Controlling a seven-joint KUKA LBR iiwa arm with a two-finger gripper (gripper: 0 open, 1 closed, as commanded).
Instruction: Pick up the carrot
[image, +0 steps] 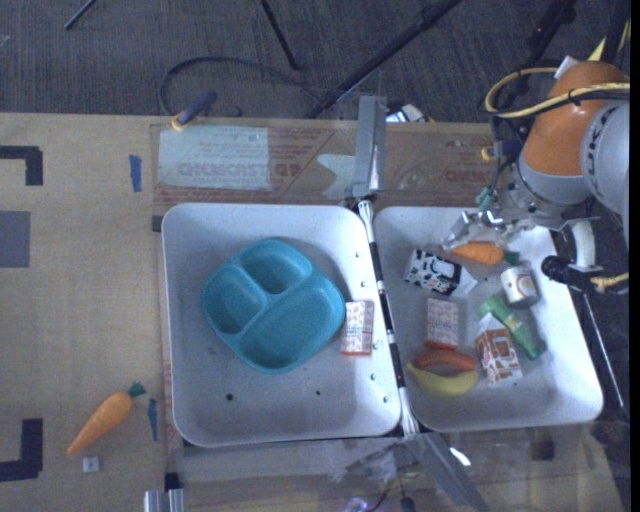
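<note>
So the gripper (478, 236) sits low over the back of the right bin (585, 400), right on top of an orange thing (481, 254) that's probably a carrot, though it's too blurry to be sure. I can't tell whether the claw is spread or pinching it. The funny part is there's an obvious carrot (100, 421) (green top and all) lying out on the bench, left of the left bin (180, 300) and well away from the arm. The risk, as I see it, is that the orange thing is wedged between a spotted carton (432, 271) and a can (519, 286). A grab that lands a bit off could shove those around, or catch just the tapered end so it slips out on the lift. And if the bench carrot is the target, this try is at the wrong item.
</note>
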